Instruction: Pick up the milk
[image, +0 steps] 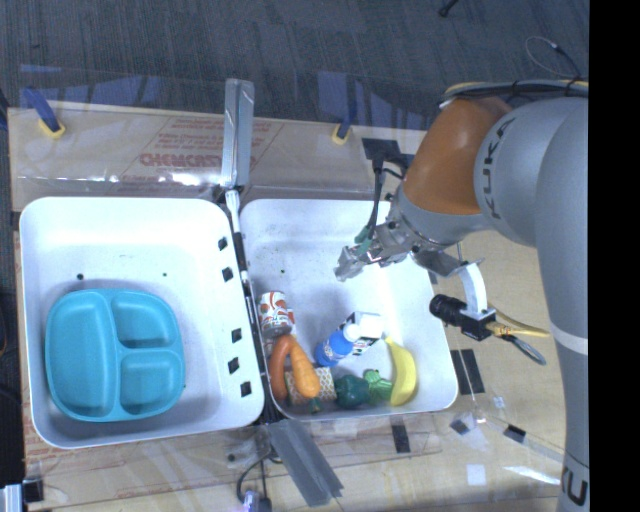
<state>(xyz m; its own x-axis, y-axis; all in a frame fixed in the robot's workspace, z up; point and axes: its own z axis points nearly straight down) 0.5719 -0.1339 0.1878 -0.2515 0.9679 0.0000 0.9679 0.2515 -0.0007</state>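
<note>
In the right bin (300, 225):
Milk: small blue-and-white carton (352, 338) lying near the front wall, apart from the gripper, just beside the banana (403, 372).
Neighbours: can (276, 312), carrot (279, 367), green item (358, 390); crowding limits finger clearance.
Gripper: (352, 262) hangs over the bin's middle, behind the milk; finger spread cannot be told.
Left bin: blue tray (115, 353).
Judgement: descent not begun; nothing held.
</note>
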